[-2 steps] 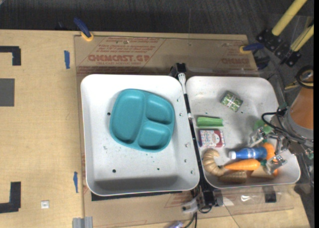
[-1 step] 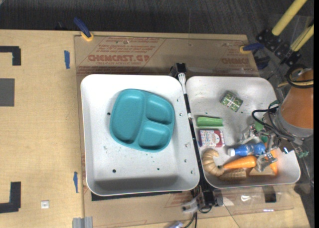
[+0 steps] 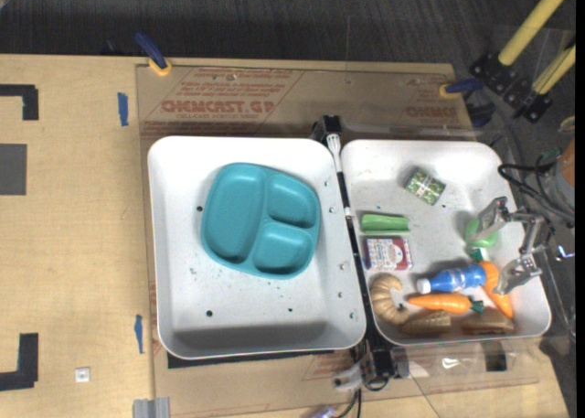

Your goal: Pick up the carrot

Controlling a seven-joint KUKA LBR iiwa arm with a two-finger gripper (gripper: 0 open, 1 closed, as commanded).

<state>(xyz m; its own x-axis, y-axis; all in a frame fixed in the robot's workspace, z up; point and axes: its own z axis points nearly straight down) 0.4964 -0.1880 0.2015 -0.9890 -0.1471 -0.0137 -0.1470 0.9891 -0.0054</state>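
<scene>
A dark carpeted floor lies behind the wooden desk (image 3: 73,224), which carries two white bins. The left bin (image 3: 174,316) holds a teal divided plate (image 3: 260,219). In the right bin (image 3: 448,155), the carrot (image 3: 445,301) lies near the front wall, beside a blue bottle (image 3: 457,278). The claw (image 3: 514,247) hangs over the bin's right edge, fingers spread apart, gripping nothing.
</scene>
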